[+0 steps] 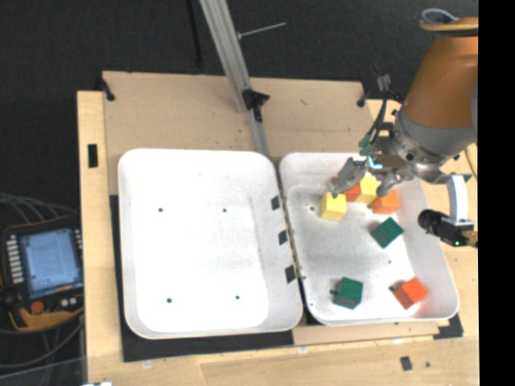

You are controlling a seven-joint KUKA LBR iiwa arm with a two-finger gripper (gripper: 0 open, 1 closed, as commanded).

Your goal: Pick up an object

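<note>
You are at the grasp step: your pincer [367, 182] stands spread open over a yellow block [368, 186] near the far edge of the right bin [318, 308], so next lower squarely, close without nudging the neighbouring orange block [387, 202], then lift.

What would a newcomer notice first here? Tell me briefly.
The grey and orange arm reaching in from the right, its tool low over a cluster of yellow blocks and orange pieces at the back of the right bin. Nearer the front lie two green blocks and an orange block. The left bin is plain white.
</note>
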